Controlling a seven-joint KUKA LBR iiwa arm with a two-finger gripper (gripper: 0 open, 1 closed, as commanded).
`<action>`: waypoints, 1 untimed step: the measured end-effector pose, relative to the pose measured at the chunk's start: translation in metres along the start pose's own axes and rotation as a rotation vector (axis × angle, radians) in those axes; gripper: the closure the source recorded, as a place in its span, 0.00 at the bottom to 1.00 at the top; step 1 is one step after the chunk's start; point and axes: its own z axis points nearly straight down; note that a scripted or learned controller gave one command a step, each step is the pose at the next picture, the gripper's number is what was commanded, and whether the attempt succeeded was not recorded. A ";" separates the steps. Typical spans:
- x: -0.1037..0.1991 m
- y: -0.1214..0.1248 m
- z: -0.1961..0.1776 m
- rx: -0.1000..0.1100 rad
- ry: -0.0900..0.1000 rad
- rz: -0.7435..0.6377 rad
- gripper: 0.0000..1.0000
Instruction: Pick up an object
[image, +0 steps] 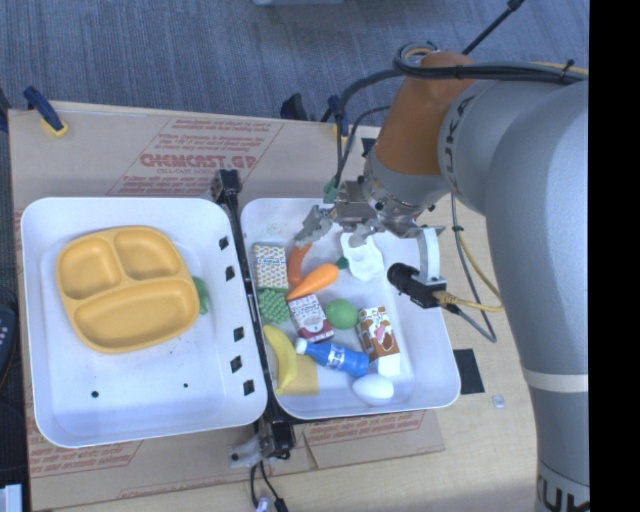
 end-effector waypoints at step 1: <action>-0.011 -0.018 0.105 -0.006 -0.002 -0.068 0.00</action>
